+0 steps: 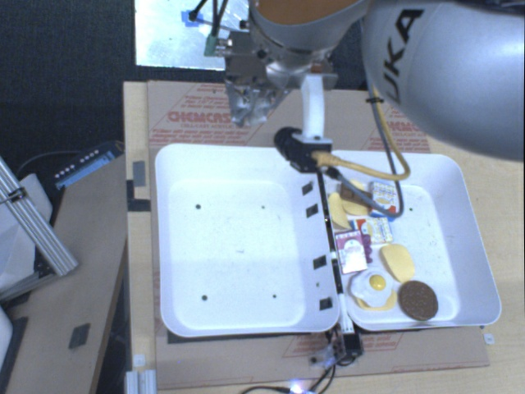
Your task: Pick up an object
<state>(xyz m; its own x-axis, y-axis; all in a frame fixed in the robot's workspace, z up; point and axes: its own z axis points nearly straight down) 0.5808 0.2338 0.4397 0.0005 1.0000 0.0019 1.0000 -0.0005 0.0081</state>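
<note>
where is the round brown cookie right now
The round brown cookie lies in the right white bin, near its front edge, beside the fried egg.

Robotics lab, KUKA arm (443, 64), 2 white bins (230, 245), cardboard-topped bench (197, 109)

Left bin (230, 245) beside right bin (459, 220); cookie (417, 300), fried egg (373, 290), small cartons (353, 249) in right bin.

Just below your end effector (248, 115) you have the left white bin (230, 245), a few dark dots on its floor. The right white bin (469, 220) lies lower and to its right, touching the first. Both rest on a printed cardboard sheet (189, 113) directly under the end effector, on the worktop (98, 245). Well to its left are a blue-and-black device (86, 161) and an aluminium rail (33, 228).
</note>
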